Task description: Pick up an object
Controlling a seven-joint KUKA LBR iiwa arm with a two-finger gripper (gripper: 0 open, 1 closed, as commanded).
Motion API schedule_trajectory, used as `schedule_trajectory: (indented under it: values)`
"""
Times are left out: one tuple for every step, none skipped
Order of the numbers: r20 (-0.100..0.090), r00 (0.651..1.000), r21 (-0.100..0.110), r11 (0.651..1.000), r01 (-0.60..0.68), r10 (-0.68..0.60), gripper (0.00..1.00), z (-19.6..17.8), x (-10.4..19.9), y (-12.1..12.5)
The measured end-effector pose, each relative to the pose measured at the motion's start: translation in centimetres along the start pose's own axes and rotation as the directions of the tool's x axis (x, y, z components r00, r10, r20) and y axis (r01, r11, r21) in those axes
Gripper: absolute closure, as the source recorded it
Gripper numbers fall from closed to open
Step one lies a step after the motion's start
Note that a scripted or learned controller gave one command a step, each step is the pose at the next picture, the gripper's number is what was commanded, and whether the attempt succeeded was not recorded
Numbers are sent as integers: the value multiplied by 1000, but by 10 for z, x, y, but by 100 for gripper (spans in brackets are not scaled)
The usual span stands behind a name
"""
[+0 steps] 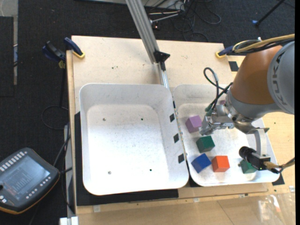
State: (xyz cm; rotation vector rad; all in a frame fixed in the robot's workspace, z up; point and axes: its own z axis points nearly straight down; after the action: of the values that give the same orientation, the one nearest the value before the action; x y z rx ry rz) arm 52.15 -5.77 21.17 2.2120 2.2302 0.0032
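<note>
At the near left corner of the view, a grey teach pendant point(22, 179) with a dark screen is seen lying on the black floor. On the pale bench point(122, 60), two shallow white bins are set side by side; the left bin point(126, 137) is the larger in view, and only small dark specks are seen on its floor. In the right bin point(197, 95), the blocks are gathered toward the near end: a blue block point(201, 162) and an orange block point(220, 163) lie just beside each other nearest the front rim, and a green block point(247, 167) is partly hidden at the near right corner behind a black fitting. A little farther in, a dark green block point(205, 144) is found, and beyond it a purple block point(193, 123). The gripper point(213, 127) is seen low over the right bin, just right of the purple block and just above the dark green block; whether anything is touched cannot be told, and the state of the end effector cannot be told either, since it is a blurred metallic cluster. Behind it rises the arm point(262, 81), with its orange band, reaching in from the right. Farther back, a slanted aluminium rail point(143, 22) is mounted at the junction of the bins, and blue-and-yellow clamps point(70, 48) are fixed at the far bench corners.
</note>
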Motion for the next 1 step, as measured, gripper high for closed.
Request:
schedule_trajectory:
  values:
    - [0,1000,-1,1000,-1,1,100,-14,49,18]
